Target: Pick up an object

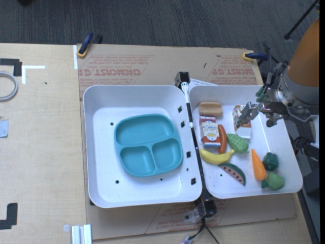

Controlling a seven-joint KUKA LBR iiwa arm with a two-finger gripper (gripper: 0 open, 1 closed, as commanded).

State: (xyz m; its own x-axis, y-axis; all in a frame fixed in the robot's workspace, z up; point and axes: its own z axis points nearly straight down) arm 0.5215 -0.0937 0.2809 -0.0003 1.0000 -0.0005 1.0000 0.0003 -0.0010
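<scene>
Here, claw (250,113) hovers near right bin's (290,145) rim.

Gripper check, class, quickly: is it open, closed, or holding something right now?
Gripper: over the right bin, above a small white item; open or shut cannot be told, and no hold is visible.

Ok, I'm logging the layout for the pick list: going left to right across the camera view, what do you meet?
Teal divided tray in the left bin → toy banana → watermelon slice → carrot → green pepper, with the end effector above the right bin.
</scene>
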